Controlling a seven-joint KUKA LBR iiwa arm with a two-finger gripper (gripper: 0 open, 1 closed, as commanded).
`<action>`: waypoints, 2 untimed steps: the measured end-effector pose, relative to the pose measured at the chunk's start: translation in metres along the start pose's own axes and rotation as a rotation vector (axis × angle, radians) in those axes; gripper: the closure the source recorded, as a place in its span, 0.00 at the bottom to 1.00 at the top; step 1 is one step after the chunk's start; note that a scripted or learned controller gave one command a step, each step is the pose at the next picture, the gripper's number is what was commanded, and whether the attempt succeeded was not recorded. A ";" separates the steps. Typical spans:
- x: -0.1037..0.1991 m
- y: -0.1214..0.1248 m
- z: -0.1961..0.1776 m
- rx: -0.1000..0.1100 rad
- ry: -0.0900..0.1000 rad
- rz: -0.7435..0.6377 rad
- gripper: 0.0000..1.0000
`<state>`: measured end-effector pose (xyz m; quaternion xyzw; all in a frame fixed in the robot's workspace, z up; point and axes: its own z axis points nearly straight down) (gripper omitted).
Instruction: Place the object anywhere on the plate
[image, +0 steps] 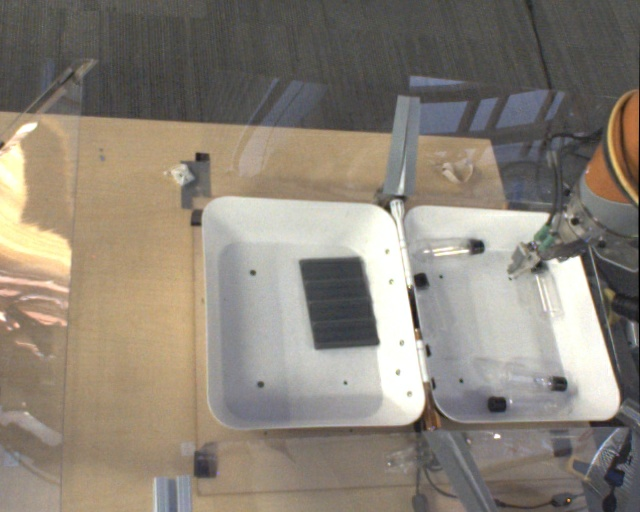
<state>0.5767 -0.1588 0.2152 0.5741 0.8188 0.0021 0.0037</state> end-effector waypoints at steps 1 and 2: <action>0.055 0.090 0.031 0.004 0.002 0.236 1.00; 0.109 0.138 0.030 0.005 0.000 0.603 1.00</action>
